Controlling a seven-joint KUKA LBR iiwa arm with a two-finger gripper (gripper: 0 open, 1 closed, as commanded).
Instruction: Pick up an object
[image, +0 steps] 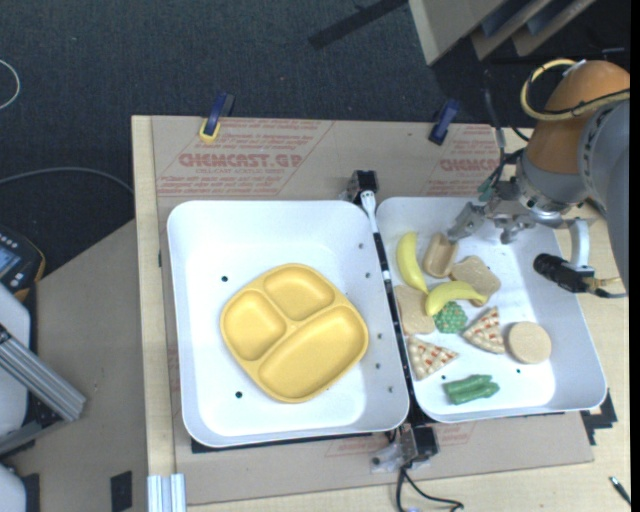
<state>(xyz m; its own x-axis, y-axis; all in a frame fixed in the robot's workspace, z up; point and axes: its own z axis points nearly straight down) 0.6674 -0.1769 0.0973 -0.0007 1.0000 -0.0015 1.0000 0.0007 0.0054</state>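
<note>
**Gripper poised over the food bin, nothing between its fingers**

The gripper (486, 222) hangs over the upper part of the right bin (570, 350), its two grey fingers (462, 226) spread apart with nothing held between them. The left fingertip sits just above a tan bread-like piece (439, 256); whether it touches cannot be told from this slant. Above the fingers, the grey wrist rises to the orange band (580, 100) at the upper right.

Below the gripper, toy food lies clustered in the right bin: a yellow banana (407, 260) standing along the left wall, a second banana (453, 294) curved across a bread slice (478, 274), a green broccoli piece (451, 319), two pizza slices (487, 332) (430, 353), a round cracker (528, 342) and a green bean pod (470, 388) near the front wall.

The left bin (200, 260) holds a yellow divided plate (293, 331), lying flat near its middle, well apart from the gripper.
</note>
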